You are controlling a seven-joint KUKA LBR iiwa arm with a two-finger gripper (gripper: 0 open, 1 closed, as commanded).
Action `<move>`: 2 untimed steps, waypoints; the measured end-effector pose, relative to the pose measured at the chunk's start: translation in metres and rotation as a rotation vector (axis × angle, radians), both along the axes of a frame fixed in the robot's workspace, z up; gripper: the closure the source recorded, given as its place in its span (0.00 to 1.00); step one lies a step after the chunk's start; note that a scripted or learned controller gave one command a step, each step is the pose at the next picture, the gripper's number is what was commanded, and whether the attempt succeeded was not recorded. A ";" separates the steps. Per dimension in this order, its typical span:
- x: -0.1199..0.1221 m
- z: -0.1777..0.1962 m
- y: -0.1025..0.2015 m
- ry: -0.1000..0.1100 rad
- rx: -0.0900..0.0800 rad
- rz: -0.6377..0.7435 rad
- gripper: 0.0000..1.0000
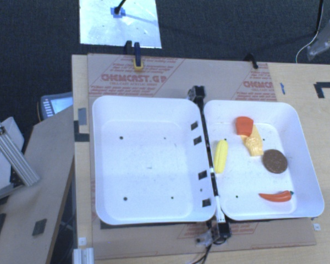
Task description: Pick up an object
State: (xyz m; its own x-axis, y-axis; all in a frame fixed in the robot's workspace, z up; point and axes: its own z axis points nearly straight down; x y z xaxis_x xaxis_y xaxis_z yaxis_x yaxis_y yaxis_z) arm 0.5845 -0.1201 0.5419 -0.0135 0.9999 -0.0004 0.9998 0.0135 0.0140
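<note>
Candidate objects gathered in right bin [305, 147]: yellow corn [221, 155] by divider, orange block [243, 125], brown disc [275, 161], red chili [276, 197]. Well spaced, so easily approached. Pincer state cannot be told.

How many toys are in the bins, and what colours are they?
Orange: 2, the orange block and the chili pepper
Yellow: 2, the corn cob and the pale yellow piece
Brown: 1, the brown disc
Total: 5, all in the right bin
</note>
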 end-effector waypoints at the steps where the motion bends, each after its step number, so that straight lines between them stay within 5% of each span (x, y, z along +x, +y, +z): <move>1: 0.003 -0.007 -0.048 0.010 -0.002 -0.015 0.00; 2: -0.011 -0.006 -0.089 0.010 -0.003 -0.016 0.00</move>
